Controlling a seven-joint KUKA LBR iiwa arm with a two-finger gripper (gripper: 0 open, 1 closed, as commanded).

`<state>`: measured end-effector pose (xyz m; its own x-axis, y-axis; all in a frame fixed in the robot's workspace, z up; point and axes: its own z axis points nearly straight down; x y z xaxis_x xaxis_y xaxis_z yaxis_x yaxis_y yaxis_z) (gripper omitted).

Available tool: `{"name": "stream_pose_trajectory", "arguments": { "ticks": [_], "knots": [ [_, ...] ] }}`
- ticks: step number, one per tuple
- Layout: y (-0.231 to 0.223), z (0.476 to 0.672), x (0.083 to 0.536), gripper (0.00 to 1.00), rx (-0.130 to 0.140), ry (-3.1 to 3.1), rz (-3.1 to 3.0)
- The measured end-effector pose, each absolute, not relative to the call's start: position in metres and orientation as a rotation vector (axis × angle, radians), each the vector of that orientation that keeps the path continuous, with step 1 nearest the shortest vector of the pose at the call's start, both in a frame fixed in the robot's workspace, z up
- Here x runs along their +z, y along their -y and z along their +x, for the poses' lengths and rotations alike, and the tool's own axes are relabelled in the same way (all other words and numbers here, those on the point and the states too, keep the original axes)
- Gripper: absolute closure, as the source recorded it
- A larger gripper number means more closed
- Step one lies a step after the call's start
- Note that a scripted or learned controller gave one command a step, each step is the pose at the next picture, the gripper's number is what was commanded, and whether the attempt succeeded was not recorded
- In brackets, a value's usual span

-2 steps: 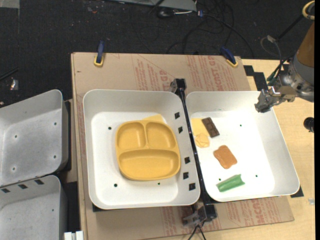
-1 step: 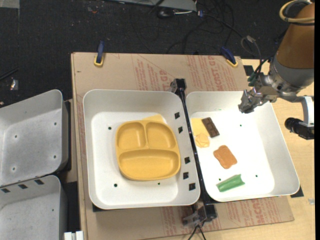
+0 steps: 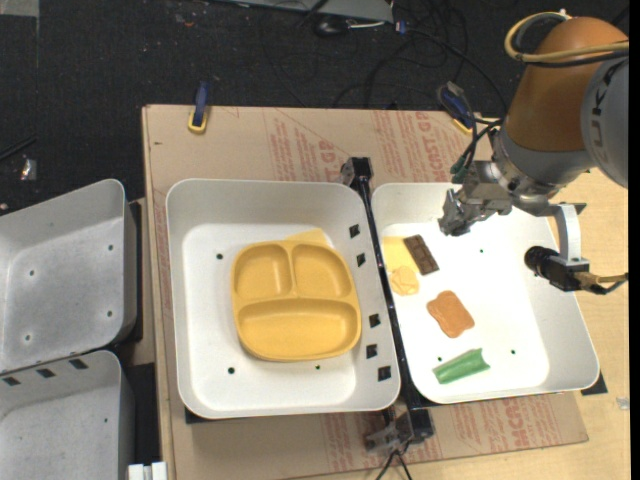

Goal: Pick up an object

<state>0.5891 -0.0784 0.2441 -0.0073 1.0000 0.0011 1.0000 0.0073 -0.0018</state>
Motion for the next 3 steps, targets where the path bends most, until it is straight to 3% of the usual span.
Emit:
{"name": "stream_pose_trajectory", "arguments": {
  "ticks": [3],
  "knots": [
    [-0.081,0.573,0.227,1.0,0.001,2.229,-2.21]
  ]
}}
